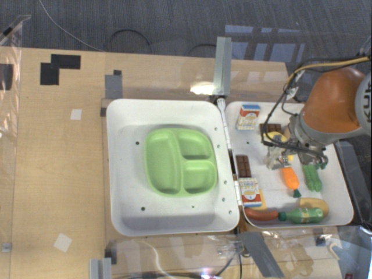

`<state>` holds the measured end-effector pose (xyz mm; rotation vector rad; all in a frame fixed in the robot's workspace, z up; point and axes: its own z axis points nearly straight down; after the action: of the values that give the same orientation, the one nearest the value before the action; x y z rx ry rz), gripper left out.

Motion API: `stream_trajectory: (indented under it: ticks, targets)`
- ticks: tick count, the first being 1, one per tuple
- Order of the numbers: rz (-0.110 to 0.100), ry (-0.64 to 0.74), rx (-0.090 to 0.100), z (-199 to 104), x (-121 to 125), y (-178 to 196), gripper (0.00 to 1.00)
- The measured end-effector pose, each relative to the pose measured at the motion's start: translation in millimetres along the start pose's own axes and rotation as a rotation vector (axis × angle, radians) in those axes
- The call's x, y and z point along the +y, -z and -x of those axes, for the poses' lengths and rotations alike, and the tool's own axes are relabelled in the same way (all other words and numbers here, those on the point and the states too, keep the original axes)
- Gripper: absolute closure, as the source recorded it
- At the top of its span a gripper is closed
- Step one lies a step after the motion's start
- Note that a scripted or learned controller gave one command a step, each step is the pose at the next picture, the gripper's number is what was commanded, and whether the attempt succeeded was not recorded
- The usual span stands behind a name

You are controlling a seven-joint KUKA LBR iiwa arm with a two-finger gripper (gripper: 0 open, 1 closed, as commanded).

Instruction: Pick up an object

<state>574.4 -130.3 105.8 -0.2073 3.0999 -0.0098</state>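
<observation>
Two white bins sat side by side on the bench. The left bin [125,208] held a green divided tray [180,160]. The right bin [344,205] held small items. The arm [331,100] reached in over the right bin, its gripper [293,154] low among the items; whether it was apart or together could not be told. Just beside it lay an orange carrot [290,178] and a green pickle [313,178]. A green bottle [302,215], a sausage [261,215] and a brown bar [243,166] lay nearer the bin's edges.
</observation>
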Motion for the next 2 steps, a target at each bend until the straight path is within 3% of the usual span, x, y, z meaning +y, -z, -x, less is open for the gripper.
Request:
stream_trajectory:
  ticks: [1,2]
  targets:
    - [0.005,0.348,0.016,-12.2,-33.6,200.0,1.0]
    - [0.012,0.179,0.022,106.5,9.5,210.6,1.0]
